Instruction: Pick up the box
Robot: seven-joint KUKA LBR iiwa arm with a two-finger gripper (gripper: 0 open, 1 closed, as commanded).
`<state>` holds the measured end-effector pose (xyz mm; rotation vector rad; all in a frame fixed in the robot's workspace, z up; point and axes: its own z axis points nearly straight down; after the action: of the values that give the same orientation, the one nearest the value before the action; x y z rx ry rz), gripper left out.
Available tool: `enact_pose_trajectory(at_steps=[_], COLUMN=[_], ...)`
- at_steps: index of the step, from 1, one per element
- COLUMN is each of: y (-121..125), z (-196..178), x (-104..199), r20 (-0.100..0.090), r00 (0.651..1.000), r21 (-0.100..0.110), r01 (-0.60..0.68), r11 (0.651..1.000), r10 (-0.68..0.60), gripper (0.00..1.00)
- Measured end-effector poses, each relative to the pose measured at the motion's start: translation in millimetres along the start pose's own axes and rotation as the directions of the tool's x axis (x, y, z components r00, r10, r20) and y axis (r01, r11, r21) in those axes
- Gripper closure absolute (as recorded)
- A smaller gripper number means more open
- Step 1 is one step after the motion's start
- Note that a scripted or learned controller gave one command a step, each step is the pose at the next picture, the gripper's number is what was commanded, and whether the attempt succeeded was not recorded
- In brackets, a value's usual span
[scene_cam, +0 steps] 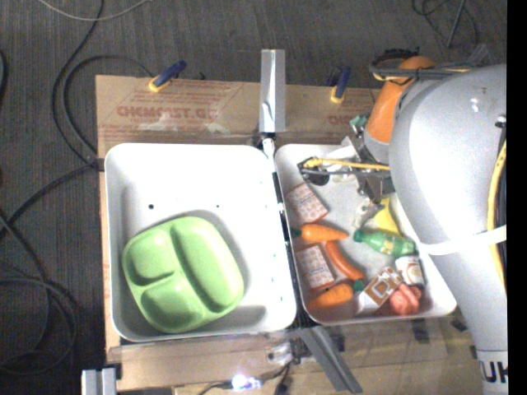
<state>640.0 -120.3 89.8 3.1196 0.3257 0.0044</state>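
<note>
The grey arm (pixel 449 179) covers the right side of the bench, which carries two white bins: the left bin (pixel 123 171) holds one green divided plate (pixel 183 271), and the right bin (pixel 290 164) holds the small items. Counted there are two flat boxes, the upper box (pixel 305 202) near the bin's left wall and the lower box (pixel 314 265) just below it with one carrot (pixel 323 233) between them, plus a second carrot (pixel 331 296), one sausage (pixel 344 261), one green bottle (pixel 384 242) and one small carton (pixel 380 287). The gripper (pixel 362 169) sits at the bin's far end, apart from both boxes; whether its fingers are spread or pressed together I cannot tell.
</note>
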Motion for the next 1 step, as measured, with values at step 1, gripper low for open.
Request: enact_pose_trajectory(at_steps=[1], y=[-6.3], z=[-0.1], x=[18.7], r20=[0.02], r00=[1.0], r21=[0.003], r01=[-0.016], r11=[1.0], r10=[0.016], gripper=[0.0])
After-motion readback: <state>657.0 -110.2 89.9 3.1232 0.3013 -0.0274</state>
